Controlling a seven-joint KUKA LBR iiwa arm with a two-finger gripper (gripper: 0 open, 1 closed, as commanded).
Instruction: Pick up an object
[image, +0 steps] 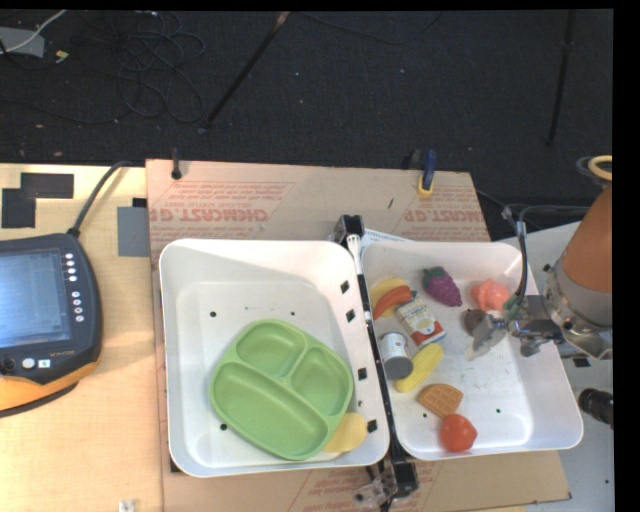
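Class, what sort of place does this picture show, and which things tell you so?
Probably a robotics lab: a robot arm over two white bins of toy food, with a control pendant beside them.

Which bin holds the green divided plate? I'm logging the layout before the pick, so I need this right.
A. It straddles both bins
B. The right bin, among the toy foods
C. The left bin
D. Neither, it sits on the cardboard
C: the green divided plate lies flat on the floor of the left bin, while the toy foods such as the purple grapes sit in the right bin.
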